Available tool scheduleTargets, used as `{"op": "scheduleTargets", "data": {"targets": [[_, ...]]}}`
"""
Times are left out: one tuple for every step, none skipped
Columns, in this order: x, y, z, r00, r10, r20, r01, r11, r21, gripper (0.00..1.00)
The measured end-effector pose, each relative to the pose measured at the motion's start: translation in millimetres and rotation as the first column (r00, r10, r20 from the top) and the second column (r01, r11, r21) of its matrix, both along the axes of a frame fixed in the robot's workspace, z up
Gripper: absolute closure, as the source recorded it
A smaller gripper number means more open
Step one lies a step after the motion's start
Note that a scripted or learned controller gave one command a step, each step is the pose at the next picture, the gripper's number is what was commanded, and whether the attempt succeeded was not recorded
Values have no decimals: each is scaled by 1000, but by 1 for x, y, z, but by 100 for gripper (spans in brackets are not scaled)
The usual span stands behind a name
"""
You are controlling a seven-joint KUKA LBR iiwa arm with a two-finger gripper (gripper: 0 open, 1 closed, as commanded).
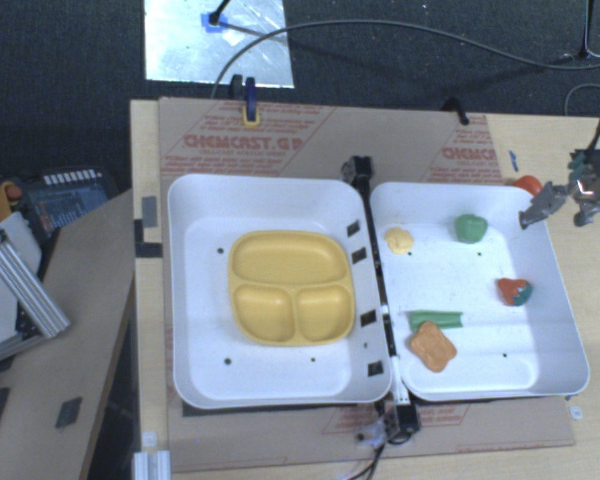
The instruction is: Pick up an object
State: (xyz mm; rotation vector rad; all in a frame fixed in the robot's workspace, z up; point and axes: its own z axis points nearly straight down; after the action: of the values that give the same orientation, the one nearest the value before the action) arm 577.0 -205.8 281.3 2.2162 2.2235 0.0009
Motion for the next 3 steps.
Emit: {"op": "scheduleTargets", "data": {"targets": [[-8,4,-57,1000,-2,-4,2,1000,2,0],[-7,3,-119,1000,-2,-4,2,1000,2,0],[-10,13,-168,1000,-2,-4,2,1000,2,0]]}}
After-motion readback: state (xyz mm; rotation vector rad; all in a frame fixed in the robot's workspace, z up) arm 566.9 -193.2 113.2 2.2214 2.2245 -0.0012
